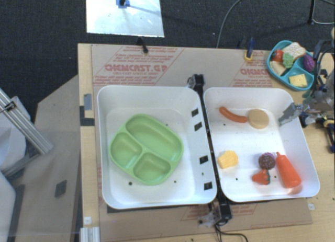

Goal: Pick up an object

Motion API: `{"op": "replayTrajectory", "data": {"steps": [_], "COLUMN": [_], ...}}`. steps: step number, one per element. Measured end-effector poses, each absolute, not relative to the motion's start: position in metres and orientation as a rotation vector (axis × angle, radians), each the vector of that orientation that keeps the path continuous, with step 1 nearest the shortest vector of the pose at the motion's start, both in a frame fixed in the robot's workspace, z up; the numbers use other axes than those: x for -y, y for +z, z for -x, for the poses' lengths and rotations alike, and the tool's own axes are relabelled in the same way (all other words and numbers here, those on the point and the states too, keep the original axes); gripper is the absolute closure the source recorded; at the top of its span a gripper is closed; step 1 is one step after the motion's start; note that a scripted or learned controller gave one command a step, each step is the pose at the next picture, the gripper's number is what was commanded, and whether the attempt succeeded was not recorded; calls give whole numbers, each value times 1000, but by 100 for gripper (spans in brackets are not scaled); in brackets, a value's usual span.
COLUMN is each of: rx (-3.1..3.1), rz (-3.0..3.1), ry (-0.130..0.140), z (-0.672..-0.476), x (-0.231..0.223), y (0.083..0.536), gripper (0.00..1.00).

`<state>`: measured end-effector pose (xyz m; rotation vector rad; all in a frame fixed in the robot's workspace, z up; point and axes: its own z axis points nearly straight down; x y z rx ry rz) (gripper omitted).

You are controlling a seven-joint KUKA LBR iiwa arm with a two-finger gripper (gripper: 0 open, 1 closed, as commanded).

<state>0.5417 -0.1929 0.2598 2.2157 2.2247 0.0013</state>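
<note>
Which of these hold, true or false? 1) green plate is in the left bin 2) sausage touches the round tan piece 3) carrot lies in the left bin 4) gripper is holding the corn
1) The green plate sits in the left bin: true.
2) The sausage touches the round tan piece: true.
3) The carrot lies in the left bin: false, it lies in the right bin.
4) The gripper holds the corn: false, the corn lies on the bin floor, far from it.

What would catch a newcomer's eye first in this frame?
The green divided plate stands out, lying alone in the left bin. In the right bin, bright toy foods are scattered: a sausage touching a round bun at the back, and a carrot near the front right corner.
</note>
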Motion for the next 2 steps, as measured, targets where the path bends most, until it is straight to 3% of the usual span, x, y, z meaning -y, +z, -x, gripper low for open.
{"op": "replayTrajectory", "data": {"steps": [1,2], "rx": [-2227,-2213], "rz": [-2209,-2201], "ry": [4,14], "z": [-543,-539], "x": [193,203], "y": [271,471], "gripper": [100,100]}}
